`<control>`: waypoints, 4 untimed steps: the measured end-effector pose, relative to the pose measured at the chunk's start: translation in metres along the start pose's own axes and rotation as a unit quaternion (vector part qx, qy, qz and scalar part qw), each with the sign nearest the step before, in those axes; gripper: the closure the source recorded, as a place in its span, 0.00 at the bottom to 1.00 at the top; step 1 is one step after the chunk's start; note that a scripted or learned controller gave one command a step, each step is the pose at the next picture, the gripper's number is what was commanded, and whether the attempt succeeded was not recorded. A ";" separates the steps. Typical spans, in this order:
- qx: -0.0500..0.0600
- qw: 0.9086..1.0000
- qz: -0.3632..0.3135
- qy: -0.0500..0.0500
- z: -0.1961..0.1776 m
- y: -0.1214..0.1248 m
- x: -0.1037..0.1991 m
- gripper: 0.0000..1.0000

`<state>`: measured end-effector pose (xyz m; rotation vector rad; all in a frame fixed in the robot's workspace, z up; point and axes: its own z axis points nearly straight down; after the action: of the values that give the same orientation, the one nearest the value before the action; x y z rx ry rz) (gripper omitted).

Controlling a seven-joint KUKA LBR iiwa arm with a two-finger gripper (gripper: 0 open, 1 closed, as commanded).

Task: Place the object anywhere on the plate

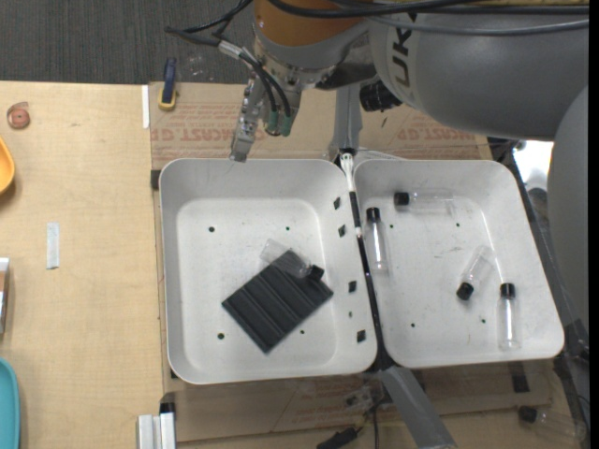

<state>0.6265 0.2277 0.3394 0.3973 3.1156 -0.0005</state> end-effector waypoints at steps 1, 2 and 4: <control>-0.001 0.953 -0.303 -0.002 -0.085 -0.014 0.001 1.00; -0.001 0.927 -0.375 -0.002 -0.102 0.009 -0.033 1.00; -0.001 0.857 -0.515 -0.001 -0.102 0.009 -0.033 1.00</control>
<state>0.6602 0.2282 0.4418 -1.2643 2.8726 0.0028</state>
